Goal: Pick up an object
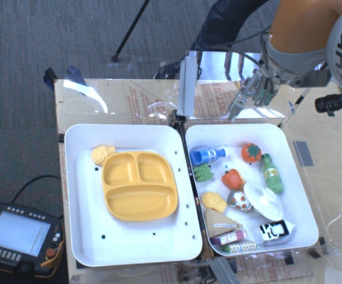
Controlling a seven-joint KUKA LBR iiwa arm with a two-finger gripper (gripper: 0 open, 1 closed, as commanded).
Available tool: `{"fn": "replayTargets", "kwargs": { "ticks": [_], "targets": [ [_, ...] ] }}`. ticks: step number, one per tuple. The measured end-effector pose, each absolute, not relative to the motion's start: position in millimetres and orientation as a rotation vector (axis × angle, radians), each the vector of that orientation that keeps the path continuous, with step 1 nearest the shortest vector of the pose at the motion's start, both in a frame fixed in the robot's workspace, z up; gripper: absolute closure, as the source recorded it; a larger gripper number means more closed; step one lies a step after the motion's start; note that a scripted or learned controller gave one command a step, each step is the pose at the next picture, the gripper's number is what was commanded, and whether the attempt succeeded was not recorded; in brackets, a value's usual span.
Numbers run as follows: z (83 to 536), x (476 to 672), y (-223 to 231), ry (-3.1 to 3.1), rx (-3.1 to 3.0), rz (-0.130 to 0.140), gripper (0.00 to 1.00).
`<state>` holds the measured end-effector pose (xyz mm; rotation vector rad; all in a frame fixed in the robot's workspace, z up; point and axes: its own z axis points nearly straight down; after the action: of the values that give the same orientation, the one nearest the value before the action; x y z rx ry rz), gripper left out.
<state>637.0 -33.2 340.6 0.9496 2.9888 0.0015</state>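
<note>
Right white plastic bin [294, 158] is packed with small toy food, all judged light and rigid. The round red plastic tomato [251, 152] lies near the bin's back wall, beside the blue plastic bottle [207, 155] and green bottle [271, 174]; it is likely slippery and best taken across its widest part. The two-finger gripper [237, 109] is seen above the back rim, touching nothing, nothing held. Jaw opening cannot be told. Left bin [76, 176] holds a yellow divided plate [140, 185].

My arm [304, 16] is orange and grey. I see a yellow tray [139, 185] in a white bin [76, 218], a blue bottle [207, 155], a green bottle [271, 174], and an orange-red tomato [251, 152].
</note>
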Motion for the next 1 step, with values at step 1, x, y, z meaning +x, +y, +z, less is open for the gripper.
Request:
{"fn": "replayTargets", "kwargs": {
  "ticks": [1],
  "targets": [
    [338.2, 636.7, -31.7, 2.994, 0.947, 0.0, 0.0]
  ]
}}
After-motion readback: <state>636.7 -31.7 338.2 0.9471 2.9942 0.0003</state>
